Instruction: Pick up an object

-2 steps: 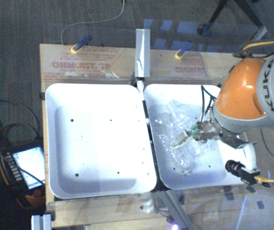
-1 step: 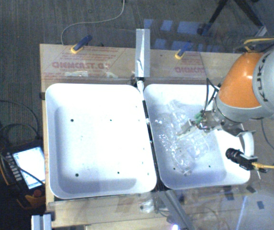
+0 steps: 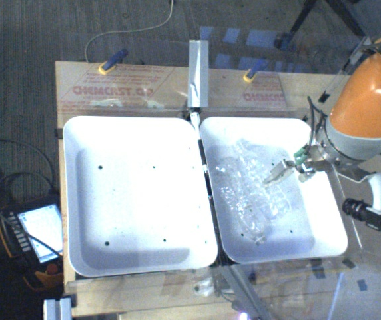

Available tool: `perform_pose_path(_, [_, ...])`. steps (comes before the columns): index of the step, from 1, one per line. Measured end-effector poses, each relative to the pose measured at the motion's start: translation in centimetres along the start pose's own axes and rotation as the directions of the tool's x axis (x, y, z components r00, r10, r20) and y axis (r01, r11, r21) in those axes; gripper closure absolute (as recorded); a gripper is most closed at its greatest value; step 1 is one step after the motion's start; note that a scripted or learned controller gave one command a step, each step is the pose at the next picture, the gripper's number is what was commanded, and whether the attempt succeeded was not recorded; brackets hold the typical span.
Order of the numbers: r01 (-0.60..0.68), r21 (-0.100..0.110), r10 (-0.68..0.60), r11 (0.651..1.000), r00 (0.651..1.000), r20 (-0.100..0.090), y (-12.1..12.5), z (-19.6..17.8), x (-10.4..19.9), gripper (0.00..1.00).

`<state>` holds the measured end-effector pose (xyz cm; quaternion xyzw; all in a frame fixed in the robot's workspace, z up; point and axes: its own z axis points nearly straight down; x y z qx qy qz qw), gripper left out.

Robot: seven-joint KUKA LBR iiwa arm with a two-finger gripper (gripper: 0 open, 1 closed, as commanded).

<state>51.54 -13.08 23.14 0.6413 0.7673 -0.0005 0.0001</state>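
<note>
The gripper [image 3: 278,172] hangs over the right bin [image 3: 324,245], reaching in from that bin's right wall, its slim pale fingers [image 3: 274,174] pointing down and toward the divider between the two bins. From where I stand the fingertips look drawn close together in a narrow taper, though I cannot tell for sure whether they are parted or closed, and I see nothing caught between them. Behind it, the grey wrist and the big orange band [image 3: 362,102] of the arm loom over the bin's right rim.

Just under and beside the fingertips, on the divider side, lies the thing to be picked: a heap of clear crinkled plastic [image 3: 247,185], hard to read against the white floor. It seems to stretch from the bin's far wall down toward its near wall, so its long axis runs roughly along the divider, and the gripper comes at it crosswise from the right. The tips appear to sit at the heap's right edge, about midway along it; whether they touch it I cannot say.

So, to my eye, the coming move turns on going down and a little toward the divider, to get into the bulk of the plastic rather than skim its edge. Being thin and slick, it could well slip out.

Beyond the divider, the left bin [image 3: 77,179] holds only a few dark specks, both bins resting on the table [image 3: 110,85]
</note>
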Motion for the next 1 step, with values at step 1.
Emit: perform_pose_path(1, [-0.049, 0.001, 0.049, 0.999, 0.999, 0.000, -2.75, -5.08, 2.38, 0.00])
